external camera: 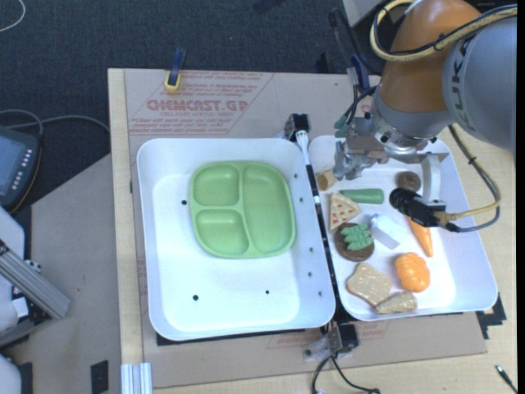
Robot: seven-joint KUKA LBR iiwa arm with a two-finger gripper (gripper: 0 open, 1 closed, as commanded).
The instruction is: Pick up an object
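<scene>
My gripper (348, 164) hangs over the far left part of the right bin (480, 281), just above a green pickle-shaped piece (362, 195) and beside a small tan piece (324, 179). Nothing shows held in it. Toy foods lie below it: a pizza slice (342, 211), a brown disc with a green leaf (357, 241), a carrot (422, 237), an orange (412, 271), two bread pieces (369, 281) (397, 304), a brown lump (408, 180) and a small white item (384, 231). The arm's wrist hides the bin's far edge.
The left bin (164, 286) holds a green divided plate (243, 209). A black ridge (316, 220) separates the two bins. A black cable fitting (410, 203) hangs from the arm over the right bin.
</scene>
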